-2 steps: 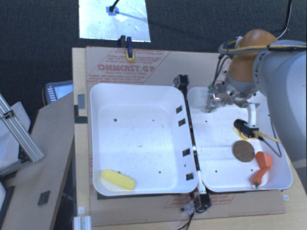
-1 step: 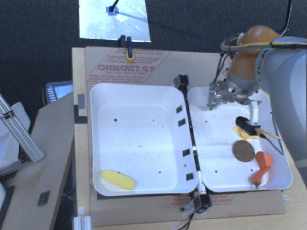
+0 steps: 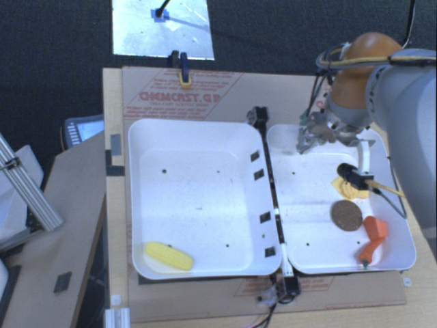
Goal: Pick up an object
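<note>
Nearest the camera, a yellow corn-shaped piece (image 3: 168, 256) lies alone in the near-left corner of the left bin (image 3: 198, 197), well apart from everything else. In the right bin (image 3: 307, 214) the near-right corner holds an orange carrot-shaped piece (image 3: 372, 238). Just beyond it, close enough that they may touch, lies a brown disc (image 3: 347, 215). A little farther back is a flat yellow piece (image 3: 345, 188), of which only part shows, so its shape is hard to name. Farther still, the gripper (image 3: 308, 141) hangs over the far-left corner of the right bin, on the end of the grey arm (image 3: 403, 94) that comes in from the right. It sits above bare white floor, well apart from the three pieces. I cannot tell whether it is released or clenched, because it appears as a small grey blur from this angle. Its height above the bin floor is also unclear. Nothing can be seen in its grasp, so I judge the pick to be at the approach stage, with no object secured. The next move calls for travel toward the near-right cluster, with the disc or the yellow piece the closest candidates, then a descent centred on one piece. The crowding there could spoil a clean grasp.
</note>
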{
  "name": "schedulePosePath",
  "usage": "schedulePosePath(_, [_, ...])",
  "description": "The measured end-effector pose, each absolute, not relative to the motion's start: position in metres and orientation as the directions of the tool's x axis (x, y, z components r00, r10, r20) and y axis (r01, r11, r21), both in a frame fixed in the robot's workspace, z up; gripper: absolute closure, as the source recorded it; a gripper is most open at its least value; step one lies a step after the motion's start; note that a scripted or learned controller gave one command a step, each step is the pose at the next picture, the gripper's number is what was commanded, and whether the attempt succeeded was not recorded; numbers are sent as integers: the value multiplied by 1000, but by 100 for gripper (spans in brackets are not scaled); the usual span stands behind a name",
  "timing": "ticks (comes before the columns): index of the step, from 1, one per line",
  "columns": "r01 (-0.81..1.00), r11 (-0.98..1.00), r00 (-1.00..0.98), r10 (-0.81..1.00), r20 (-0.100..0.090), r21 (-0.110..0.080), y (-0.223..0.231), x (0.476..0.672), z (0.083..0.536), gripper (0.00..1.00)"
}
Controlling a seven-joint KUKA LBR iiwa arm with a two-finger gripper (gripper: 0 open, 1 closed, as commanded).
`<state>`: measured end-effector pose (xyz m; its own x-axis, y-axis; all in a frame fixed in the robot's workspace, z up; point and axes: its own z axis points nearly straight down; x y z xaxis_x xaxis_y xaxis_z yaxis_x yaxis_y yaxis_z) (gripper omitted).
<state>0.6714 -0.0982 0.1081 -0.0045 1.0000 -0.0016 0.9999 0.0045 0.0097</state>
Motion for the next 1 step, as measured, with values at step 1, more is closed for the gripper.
schedulePosePath(1, [1000,5,-5,1000,-1,1,-91,669,84,100])
